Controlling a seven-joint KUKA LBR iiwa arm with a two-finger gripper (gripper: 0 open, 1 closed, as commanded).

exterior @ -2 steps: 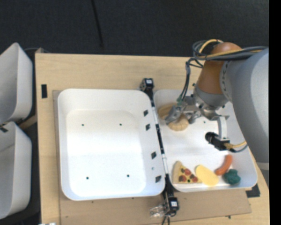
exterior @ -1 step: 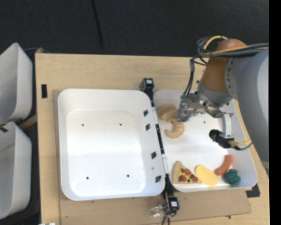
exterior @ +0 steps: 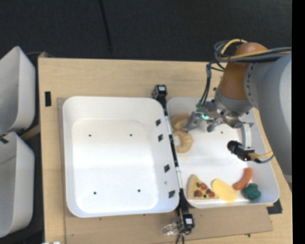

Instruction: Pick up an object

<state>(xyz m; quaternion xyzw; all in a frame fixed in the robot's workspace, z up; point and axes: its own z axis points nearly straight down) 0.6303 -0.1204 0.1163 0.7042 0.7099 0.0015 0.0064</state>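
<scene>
Still early in the job, the tool hangs low over the right bin, its fingers spread and gripping nothing, just beside a tan croissant near the divider. A pizza slice, yellow wedge, sausage and green piece lie untouched along the near edge; the grasp and lift remain.

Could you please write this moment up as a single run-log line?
task: pick up an object | gripper: over right white bin, nothing seen held | nearest: tan croissant-shaped toy | near edge: pizza slice toy
</scene>
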